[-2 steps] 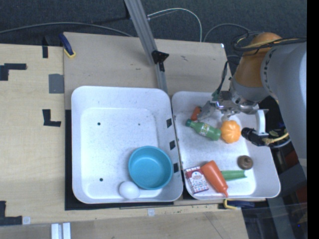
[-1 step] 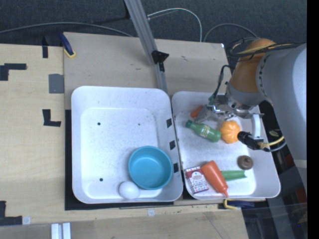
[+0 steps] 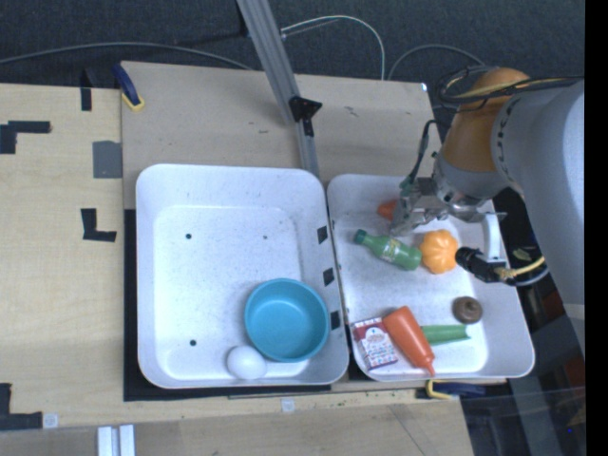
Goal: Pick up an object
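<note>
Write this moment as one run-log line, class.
end effector: low in right bin, far end | beside: green bottle, orange ball | left bin: blue bowl, white ball

From my remote station I look down on a pale wooden bench with black tape marks on its left side and a grey patch. Beyond its far edge lies dark carpeted floor, crossed by thin cables. A grey metal pole slants across the far side. A blue-and-yellow clamp grips the bench's far edge.
</note>
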Available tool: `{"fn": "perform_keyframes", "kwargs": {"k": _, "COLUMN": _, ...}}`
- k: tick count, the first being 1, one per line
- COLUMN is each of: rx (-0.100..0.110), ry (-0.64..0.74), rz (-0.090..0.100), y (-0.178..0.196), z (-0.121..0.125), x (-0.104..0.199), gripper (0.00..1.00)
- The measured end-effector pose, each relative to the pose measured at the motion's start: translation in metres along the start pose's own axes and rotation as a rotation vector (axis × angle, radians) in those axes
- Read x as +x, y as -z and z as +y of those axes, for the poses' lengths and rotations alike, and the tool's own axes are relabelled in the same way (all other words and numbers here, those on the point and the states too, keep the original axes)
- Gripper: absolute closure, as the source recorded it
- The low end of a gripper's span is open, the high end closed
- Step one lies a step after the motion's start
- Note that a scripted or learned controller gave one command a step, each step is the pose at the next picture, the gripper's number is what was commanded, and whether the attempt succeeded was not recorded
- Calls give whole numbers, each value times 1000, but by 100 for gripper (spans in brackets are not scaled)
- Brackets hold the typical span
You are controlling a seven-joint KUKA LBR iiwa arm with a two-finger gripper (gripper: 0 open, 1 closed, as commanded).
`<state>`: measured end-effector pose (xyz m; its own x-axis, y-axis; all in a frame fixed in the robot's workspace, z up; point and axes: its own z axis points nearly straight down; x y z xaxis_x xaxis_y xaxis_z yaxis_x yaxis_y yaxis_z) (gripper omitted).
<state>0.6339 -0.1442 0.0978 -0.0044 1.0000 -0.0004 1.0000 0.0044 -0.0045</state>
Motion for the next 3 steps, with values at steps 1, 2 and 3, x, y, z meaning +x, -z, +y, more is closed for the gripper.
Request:
{"fn": "perform_keyframes", "kwargs": {"k": 1, "rx": -9, "ry": -3, "rz": -1, "y": 56, "z": 4, "x": -9, "gripper": 100}}
{"fn": "perform_keyframes", "kwargs": {"k": 2, "rx": -8, "ry": -3, "rz": -1, "y": 102, "z": -2, "x": -11, "gripper": 100}}
{"fn": "perform_keyframes", "kwargs": {"k": 3, "rx": -7, "ry": -3, "rz": 0, "y": 136, "z": -1, "x": -11, "gripper": 100}}
